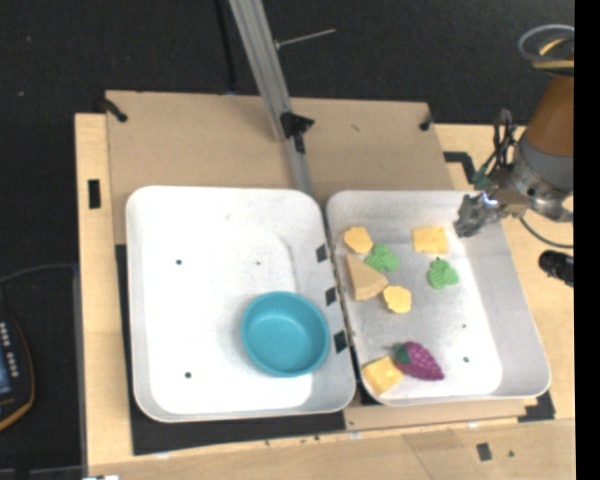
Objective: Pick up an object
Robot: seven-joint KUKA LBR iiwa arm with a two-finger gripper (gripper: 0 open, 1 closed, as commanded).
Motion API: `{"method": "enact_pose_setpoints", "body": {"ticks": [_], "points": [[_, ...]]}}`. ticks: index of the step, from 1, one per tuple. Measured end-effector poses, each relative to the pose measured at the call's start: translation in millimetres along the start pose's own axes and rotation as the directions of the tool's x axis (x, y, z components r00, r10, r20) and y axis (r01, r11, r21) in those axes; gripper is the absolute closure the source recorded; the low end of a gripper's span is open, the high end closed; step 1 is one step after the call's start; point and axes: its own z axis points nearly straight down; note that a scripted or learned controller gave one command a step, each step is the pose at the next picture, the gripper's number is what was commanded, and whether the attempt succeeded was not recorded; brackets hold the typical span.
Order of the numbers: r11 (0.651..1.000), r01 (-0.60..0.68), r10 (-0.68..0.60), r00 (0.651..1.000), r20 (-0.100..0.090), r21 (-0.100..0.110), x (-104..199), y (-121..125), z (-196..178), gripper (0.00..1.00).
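White plastic makes both bins. The left bin (180, 228) carries a blue bowl (285, 333) near its lower right corner. The right bin (500, 298) carries the small toy foods. The gripper (469, 216) hangs over the upper right rim of the right bin, under the orange band of the arm (552, 118). Nothing sits between its fingers, and I cannot tell if they are apart or together, because they are dark and small there.

The tan wedge (364, 280) lies at the left side of the right bin; its long axis runs from upper left to lower right and the narrow tip points up. The purple grapes (418, 360) lie near the lower edge, long axis going to the lower right, the green stem end toward the upper left. A yellow block (382, 375) touches the grapes on their left. A yellow square (430, 239) is the piece nearest to the gripper, just to its lower left, apart from it. Then come a green leafy piece (383, 259), a second green piece (442, 274), a round yellow piece (357, 239) and a yellow lump (398, 299), all well apart from the gripper
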Motion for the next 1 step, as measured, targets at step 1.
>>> {"method": "enact_pose_setpoints", "body": {"ticks": [1], "points": [[1.000, 0.004, -0.004, 1.000, -0.003, 0.002, 46.1, 11.1, -14.0, 1.00]]}}
